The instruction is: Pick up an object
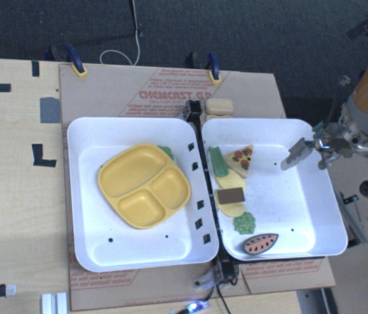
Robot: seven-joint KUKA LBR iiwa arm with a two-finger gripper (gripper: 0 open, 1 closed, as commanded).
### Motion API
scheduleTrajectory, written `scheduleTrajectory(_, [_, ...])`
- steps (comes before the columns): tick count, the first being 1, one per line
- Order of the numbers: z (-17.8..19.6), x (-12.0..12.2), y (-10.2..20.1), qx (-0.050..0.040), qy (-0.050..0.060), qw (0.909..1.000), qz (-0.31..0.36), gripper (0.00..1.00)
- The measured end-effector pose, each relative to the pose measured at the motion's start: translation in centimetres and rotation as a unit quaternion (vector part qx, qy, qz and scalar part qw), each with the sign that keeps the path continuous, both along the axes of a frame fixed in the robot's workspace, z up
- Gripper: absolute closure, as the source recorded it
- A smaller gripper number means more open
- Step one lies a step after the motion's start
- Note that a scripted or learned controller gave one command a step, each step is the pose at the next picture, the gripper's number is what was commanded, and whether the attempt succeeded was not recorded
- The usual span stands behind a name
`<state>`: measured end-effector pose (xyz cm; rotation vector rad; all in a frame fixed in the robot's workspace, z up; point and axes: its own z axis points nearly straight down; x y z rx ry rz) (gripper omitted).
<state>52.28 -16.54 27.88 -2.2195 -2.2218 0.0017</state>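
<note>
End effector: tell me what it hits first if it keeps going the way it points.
The end effector points left and slightly down over the right bin. Straight on, bare bin floor comes first, then the pizza slice, though its height above the bin is unclear from this view.
</note>
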Motion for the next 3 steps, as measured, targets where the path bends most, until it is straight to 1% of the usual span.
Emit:
scheduleTrajectory(1, [-4.2, -4.3, -6.1, -0.0005, 0.003, 1.0, -0.004, 0.0])
scheduleTrajectory(2, [-2.9, -3.9, -5.7, 0.0, 0.0, 1.0, 0.0, 1.0])
scheduleTrajectory(3, [1.4, -3.9, -5.8, -0.0008, -0.002, 1.0, 0.0, 1.0])
